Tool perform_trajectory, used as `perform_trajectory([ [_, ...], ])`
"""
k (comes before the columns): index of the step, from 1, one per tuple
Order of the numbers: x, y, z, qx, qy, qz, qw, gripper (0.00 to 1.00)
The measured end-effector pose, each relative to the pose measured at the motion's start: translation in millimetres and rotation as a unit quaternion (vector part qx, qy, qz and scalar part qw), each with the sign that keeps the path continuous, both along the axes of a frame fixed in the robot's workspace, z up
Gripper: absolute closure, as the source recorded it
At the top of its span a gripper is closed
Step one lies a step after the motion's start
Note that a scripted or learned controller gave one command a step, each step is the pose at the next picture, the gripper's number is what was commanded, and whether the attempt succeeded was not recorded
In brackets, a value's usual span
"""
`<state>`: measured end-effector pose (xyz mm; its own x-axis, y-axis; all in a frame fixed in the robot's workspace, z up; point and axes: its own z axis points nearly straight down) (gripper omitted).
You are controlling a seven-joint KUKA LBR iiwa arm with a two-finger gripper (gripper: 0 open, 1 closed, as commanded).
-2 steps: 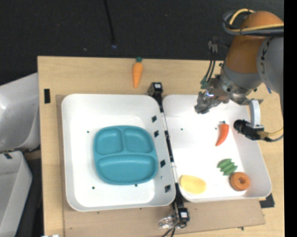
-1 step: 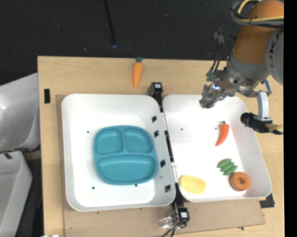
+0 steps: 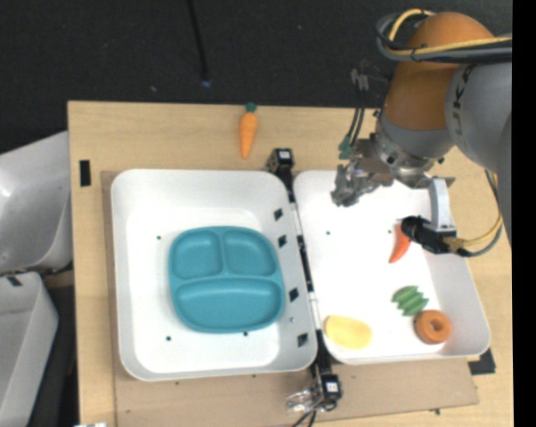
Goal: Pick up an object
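**Gripper low over far-left corner of right bin; nothing seen in its grasp**

The grey arm with the orange band (image 3: 428, 52) reaches in from the right and ends above the far-left part of the shallow white right bin (image 3: 357, 265). The gripper (image 3: 346, 192) hangs near that bin's far wall. Its fingers are dark and blurred against the white floor; I cannot tell whether they are apart or together. No object shows between them.

Right bin contents:
- red-orange chilli-shaped toy (image 3: 399, 247), right side, mid depth, just beside a black fitting on the arm's cable.
- green ridged pod-shaped toy (image 3: 409, 300), nearer than the chilli.
- orange ring-shaped toy doughnut (image 3: 433, 326), near-right corner, just beside the green piece.
- pale yellow lumpy toy (image 3: 348, 332), near-left corner, close to the near wall.

All four lie well apart from the gripper.

The shallow white left bin (image 3: 134, 238) holds a teal plastic divided plate (image 3: 225, 278), lying flat around its middle.

On the light wooden worktop (image 3: 161, 123), beyond the bins, lies a small orange toy carrot with a green top (image 3: 247, 132), outside both bins.
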<state>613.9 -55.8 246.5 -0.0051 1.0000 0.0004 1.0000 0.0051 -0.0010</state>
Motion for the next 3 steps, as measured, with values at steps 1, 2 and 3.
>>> perform_trajectory([
  [1,-10.8,57.8,-8.7,0.0000,0.000,0.000,1.0000,1.00],
  [2,-14.3,102.8,-5.2,0.0007,-0.001,0.001,1.0000,1.00],
  [3,-25.5,144.6,-10.9,0.0000,0.000,0.000,1.0000,1.00],
])
